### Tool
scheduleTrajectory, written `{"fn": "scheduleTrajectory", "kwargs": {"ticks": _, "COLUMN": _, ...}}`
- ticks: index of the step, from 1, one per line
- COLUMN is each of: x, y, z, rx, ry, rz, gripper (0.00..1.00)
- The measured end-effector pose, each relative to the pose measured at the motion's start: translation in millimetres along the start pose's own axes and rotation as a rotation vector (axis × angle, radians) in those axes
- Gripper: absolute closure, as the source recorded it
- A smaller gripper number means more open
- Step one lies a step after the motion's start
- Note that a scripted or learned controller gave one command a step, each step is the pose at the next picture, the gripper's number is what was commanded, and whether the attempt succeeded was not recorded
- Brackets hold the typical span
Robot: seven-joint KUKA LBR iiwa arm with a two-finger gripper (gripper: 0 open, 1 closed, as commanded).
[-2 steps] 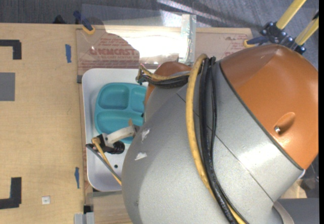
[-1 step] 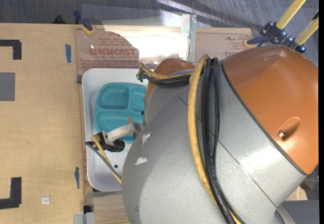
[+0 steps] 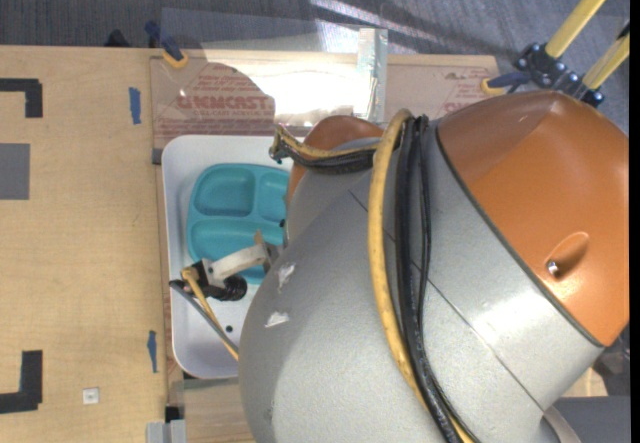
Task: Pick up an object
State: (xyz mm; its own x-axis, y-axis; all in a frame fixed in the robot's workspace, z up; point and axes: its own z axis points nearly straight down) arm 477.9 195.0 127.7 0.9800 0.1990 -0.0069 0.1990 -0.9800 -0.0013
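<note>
A white bin (image 3: 172,231) sits left of centre. Inside it lies a teal divided tray (image 3: 232,201) with several compartments. At the tray's near edge rests a cream-handled tool with a black end (image 3: 230,266), and a thin yellowish stick (image 3: 215,323) runs from it toward the bin's front. My arm (image 3: 400,331), grey with its orange band (image 3: 540,201), looms over the right side and hides the rest of the bin and whatever lies under it. A cable bundle (image 3: 395,261) runs down the arm.
A cardboard wall (image 3: 230,96) backs the bin. The wooden bench top (image 3: 80,231) with black corner marks spreads to the left. Yellow poles with blue clamps (image 3: 545,66) stand at the top right. A brown rounded shape (image 3: 335,129) pokes out behind the arm.
</note>
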Motion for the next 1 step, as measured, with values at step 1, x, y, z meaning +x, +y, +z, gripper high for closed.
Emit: {"fn": "scheduleTrajectory", "kwargs": {"ticks": 1, "x": 0.3, "y": -0.6, "z": -9.7, "rx": 0.001, "ry": 0.0, "rz": 0.0, "gripper": 1.0}}
